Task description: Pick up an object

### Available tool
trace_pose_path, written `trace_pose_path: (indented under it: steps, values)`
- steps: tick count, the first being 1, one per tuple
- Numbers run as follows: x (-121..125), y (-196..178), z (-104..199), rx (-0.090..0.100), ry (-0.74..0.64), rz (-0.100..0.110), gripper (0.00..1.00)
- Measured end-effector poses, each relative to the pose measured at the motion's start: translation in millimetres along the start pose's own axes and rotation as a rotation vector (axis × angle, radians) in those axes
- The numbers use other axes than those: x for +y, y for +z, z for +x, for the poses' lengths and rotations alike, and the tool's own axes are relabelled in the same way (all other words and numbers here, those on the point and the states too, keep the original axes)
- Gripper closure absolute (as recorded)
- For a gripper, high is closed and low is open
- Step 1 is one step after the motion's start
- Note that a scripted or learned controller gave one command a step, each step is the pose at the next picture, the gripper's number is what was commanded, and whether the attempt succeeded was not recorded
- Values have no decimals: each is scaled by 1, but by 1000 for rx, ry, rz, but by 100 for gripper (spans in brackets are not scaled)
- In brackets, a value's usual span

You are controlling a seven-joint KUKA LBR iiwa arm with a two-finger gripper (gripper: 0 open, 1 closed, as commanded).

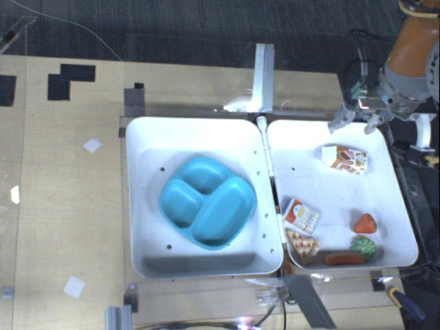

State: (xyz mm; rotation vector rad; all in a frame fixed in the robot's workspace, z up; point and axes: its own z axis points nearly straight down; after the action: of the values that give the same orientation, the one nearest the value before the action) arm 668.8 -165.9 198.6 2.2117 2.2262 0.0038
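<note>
**Arm hangs over the right bin's far edge, nothing between its fingers**

While the grey arm with its orange band reaches in from the right, its gripper [357, 120] hangs over the far rim of the right bin [405, 215], near that bin's back right corner. Both fingers [340, 121] are spread apart, pointing down toward the rim, and nothing sits between them — they hold no object.

Closest to the gripper is a small white carton with orange print [346, 159], lying flat in the far part of the right bin, just below the fingers in the view and apart from them. Toward the near left corner of the same bin lies a second printed carton [301, 216], tilted, and just beside it at the near wall a waffle-patterned piece [302, 244]. Along the near right side sit a red, strawberry-like toy [365, 223], a green bumpy piece [364, 247] and a brown sausage-shaped piece [344, 258]; the green one touches or nearly touches the sausage — which of the two is hard to tell.

Left of the divider, the left bin [148, 150] carries a blue three-compartment tray [207, 201], resting roughly in its middle and well apart from the gripper. Both bins stand side by side on the pale wooden counter [62, 184], which bears a few black markings at its far left.
</note>
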Motion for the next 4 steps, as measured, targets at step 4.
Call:
trace_pose_path:
  steps: [4]
  values:
    - [2, 77, -37, -3, -440, -5, 0]
